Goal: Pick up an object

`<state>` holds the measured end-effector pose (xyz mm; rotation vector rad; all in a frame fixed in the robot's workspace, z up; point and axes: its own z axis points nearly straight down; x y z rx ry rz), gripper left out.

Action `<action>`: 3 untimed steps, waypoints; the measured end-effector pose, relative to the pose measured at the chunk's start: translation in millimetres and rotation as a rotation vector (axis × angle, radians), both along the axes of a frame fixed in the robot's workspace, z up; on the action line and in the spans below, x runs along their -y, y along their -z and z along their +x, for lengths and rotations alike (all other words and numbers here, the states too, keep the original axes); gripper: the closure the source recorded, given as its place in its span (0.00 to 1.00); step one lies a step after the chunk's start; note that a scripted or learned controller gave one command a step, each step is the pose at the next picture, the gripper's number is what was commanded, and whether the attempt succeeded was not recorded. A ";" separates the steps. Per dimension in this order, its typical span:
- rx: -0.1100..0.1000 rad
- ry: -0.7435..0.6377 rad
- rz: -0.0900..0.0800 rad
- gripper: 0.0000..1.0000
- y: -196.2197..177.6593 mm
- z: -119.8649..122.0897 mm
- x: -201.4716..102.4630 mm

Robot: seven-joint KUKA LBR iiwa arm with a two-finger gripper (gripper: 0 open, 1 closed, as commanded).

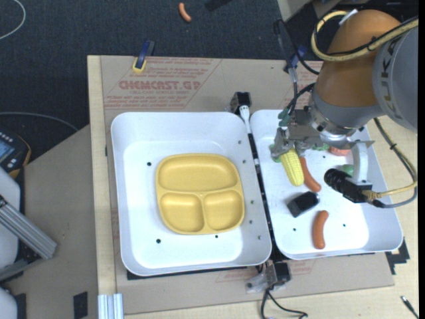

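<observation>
Brown board [159,85] reads "CHEMCAST GP" | tool [287,148] over corn [292,167] | grip unclear

In the right-hand bin [382,234] lie several small things. A yellow corn cob [291,167] lies near the bin's left side, its length running from upper left to lower right. An orange sausage [311,179] lies just beside the cob on its right, at the same slant. A small black block [302,203] lies below them, tilted. A second orange sausage [319,228] lies near the front of the bin, almost upright in the view, apart from the block.
</observation>
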<state>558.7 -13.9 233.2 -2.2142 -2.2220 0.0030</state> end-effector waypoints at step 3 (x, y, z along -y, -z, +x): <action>0.000 0.002 -0.001 1.00 18.1 -27.9 -85.7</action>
